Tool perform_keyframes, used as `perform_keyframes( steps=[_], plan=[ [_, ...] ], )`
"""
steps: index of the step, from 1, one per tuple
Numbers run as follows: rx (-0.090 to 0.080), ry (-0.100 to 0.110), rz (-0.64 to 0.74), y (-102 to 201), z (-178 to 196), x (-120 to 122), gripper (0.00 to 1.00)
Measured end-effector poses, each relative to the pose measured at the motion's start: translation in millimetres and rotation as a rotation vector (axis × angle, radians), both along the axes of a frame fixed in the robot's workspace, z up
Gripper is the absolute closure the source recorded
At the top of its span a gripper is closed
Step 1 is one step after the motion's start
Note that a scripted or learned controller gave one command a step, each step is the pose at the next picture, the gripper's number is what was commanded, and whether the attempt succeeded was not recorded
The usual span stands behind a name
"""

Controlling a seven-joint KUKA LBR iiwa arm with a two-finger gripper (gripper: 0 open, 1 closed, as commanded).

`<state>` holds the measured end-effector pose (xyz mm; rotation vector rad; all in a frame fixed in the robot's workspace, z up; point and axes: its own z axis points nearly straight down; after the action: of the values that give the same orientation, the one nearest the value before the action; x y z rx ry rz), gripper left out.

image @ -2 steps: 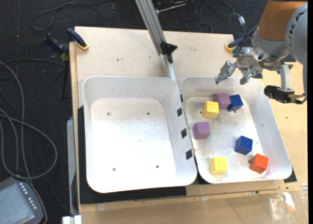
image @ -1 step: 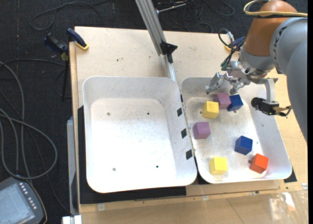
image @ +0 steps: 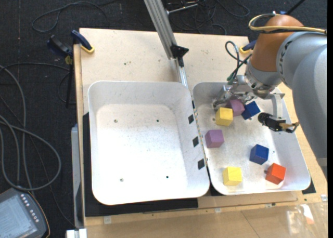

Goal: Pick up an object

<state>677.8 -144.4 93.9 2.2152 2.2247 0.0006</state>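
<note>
My gripper (image: 235, 96) reaches down into the far part of the right bin (image: 291, 143), just above a tight cluster of blocks. That cluster holds a yellow cube (image: 224, 116), a purple block (image: 237, 107) and a blue cube (image: 251, 109). The purple block lies right under the gripper tips and is partly hidden by them. Further forward in the same bin lie a purple cube (image: 214, 138), a blue cube (image: 258, 154), a yellow cube (image: 232, 175) and an orange cube (image: 275, 173).
The left bin (image: 138, 138) stands beside the right one, the two rims meeting mid-bench. A slanted metal pole (image: 158, 16) crosses the back of the bench. Blue-and-yellow clamps (image: 78, 42) sit at the bench's far left corner. Cables lie on the floor around.
</note>
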Motion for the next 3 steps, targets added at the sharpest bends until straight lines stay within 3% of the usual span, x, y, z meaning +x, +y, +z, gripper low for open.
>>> perform_keyframes(
  steps=[1, 3],
  plan=[
    [0.000, -0.004, 0.000, 0, 13, 1, 1.00],
    [0.000, -0.005, -0.003, 2, 101, -2, 1.00]
  ],
)
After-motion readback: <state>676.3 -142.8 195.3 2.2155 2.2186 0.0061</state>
